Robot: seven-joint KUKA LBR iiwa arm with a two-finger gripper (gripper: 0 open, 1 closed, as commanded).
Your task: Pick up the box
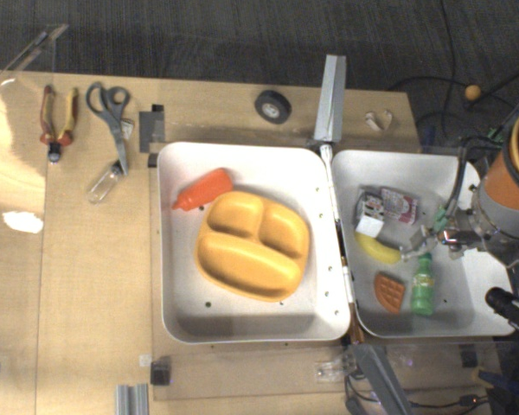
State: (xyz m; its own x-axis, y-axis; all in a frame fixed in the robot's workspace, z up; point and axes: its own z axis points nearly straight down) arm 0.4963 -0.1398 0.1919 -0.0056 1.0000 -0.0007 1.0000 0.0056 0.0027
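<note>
A grey KUKA arm with an orange band [509, 175] reaches in over the right bin [467, 158], its gripper [428, 239] low above the bin floor; whether the tool is released or clenched cannot be told from this angle.

Left of the tool, beyond the shared wall, the left bin [177, 309] holds a large yellow divided tray [253, 245] turned upside down, with an orange carrot-shaped toy [201, 188] touching its far corner.

The box [385, 207], a small grey-and-white carton with red print, lies just up and to the left of the gripper, near the bin's left wall. Its long axis appears to run across the view, slightly tilted. The coming move, as judged here, is a short shift up and left before any descent.

Room is tight. A yellow banana [378, 249] lies directly left of the tool and touches or nearly touches the box's near edge. A green bottle [423, 288] stands just below the gripper, and an orange ridged toy [389, 291] lies below and left of it. Open white floor shows mainly beyond the box, toward the bin's far wall, and below the tool on the right.

Far left of the tool, scissors [112, 115] and red-handled pliers [56, 119] rest on the wooden bench [86, 301]; a roll of black tape [272, 106] sits beyond the left bin.
</note>
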